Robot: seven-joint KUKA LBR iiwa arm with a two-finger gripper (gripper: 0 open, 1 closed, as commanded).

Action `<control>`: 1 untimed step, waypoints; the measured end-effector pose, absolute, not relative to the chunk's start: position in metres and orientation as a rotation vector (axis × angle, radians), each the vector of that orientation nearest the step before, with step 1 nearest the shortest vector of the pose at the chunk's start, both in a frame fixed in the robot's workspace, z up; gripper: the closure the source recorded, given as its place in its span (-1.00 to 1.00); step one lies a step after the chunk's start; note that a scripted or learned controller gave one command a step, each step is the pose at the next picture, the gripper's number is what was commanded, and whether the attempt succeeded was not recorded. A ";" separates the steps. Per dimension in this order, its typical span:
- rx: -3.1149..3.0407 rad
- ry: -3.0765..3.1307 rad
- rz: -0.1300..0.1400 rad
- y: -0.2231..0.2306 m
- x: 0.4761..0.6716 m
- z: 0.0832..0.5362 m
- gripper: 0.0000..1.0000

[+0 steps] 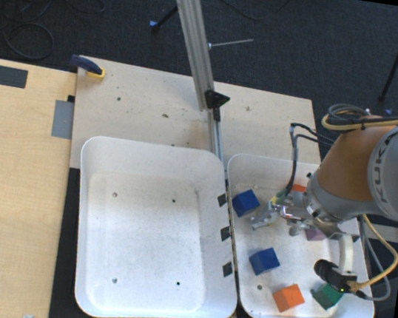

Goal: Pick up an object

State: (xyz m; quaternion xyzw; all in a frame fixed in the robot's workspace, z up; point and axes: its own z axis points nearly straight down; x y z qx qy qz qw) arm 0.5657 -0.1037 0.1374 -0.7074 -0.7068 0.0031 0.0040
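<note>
Claw (268,216) lowered in right bin (238,288), between blue cubes (245,201) (264,260) | grip state cannot be told | risk: cubes missed, nothing lifted.

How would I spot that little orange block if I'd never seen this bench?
Look at the right-hand white bin, the one under the grey arm. Near its front edge lies the orange block, between a blue block behind it and a green block to its right; it is the only fully visible orange cube.
</note>
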 end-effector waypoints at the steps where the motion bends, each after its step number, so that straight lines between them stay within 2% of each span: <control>1: -2.221 -2.220 0.000 -0.103 0.567 0.092 -1.00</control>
